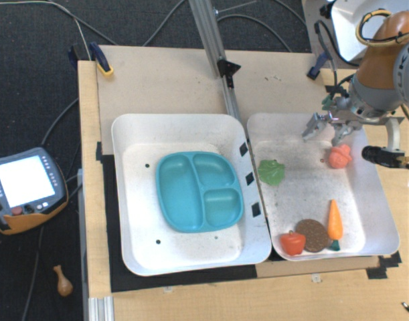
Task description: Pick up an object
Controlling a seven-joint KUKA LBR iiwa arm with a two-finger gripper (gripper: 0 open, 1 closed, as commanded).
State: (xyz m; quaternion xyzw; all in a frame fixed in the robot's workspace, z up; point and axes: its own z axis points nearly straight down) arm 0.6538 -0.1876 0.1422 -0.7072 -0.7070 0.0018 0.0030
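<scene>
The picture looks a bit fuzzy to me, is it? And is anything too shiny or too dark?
In the camera view, everything is slightly soft, with no crisp edges; the tool and the pink toy beside it look blurriest. The light is even, with only faint shadows under the blue plate. The white robot cover at top right is glary, and so is the tablet screen at left.

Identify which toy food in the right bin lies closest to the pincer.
The pink piece, just below the pincer. The green one sits farther left; the carrot, brown and red pieces lie at the bin's near edge.
</scene>
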